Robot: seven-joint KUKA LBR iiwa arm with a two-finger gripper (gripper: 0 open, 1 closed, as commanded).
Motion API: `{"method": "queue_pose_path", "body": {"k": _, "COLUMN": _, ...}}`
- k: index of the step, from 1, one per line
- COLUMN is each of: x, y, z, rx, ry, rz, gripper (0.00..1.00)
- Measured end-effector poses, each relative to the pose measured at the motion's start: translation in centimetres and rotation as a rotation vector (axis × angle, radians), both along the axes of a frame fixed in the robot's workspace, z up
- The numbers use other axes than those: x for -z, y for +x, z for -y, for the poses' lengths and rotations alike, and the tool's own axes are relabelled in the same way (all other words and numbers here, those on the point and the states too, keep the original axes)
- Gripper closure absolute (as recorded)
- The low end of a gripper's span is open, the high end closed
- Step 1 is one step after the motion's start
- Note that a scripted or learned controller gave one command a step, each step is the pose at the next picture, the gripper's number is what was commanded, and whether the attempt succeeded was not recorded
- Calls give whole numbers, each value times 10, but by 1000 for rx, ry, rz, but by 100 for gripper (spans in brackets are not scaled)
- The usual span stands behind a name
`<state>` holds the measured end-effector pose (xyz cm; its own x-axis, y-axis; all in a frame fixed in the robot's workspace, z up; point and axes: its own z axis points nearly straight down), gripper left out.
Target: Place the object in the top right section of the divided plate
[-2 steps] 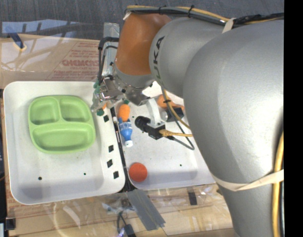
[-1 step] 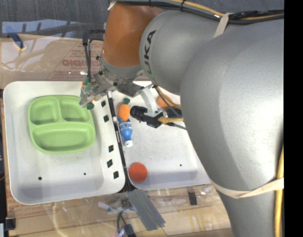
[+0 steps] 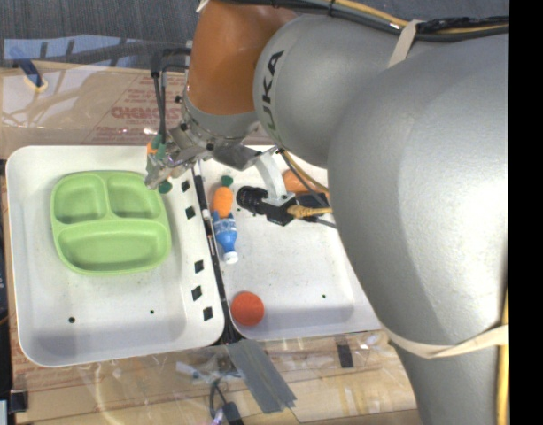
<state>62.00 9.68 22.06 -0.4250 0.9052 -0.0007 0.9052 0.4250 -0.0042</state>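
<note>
Up near the middle top of the frame, the gripper hangs over the left bin's right edge, just beside the green plate's upper right corner. Something small, orange and green, sits at its tips, but whether the jaws are closed on it I cannot tell. The plate's top right section lies just left and slightly below the tips. In the right bin lie a carrot, a small bottle and an orange ball.
</note>
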Motion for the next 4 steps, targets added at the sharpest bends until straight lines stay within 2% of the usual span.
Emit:
{"method": "queue_pose_path", "body": {"k": 1, "x": -80, "y": 23, "z": 31, "rx": -19, "ry": 2, "rz": 5, "gripper": 100}}
{"method": "queue_pose_path", "body": {"k": 2, "x": -82, "y": 37, "z": 23, "rx": -9, "ry": 2, "rz": 3, "gripper": 100}}
{"method": "queue_pose_path", "body": {"k": 3, "x": -3, "y": 29, "z": 20, "rx": 262, "ry": -1, "rz": -3, "gripper": 100}}
{"method": "queue_pose_path", "body": {"k": 4, "x": -51, "y": 37, "z": 60, "rx": 352, "ry": 1, "rz": 3, "gripper": 100}}
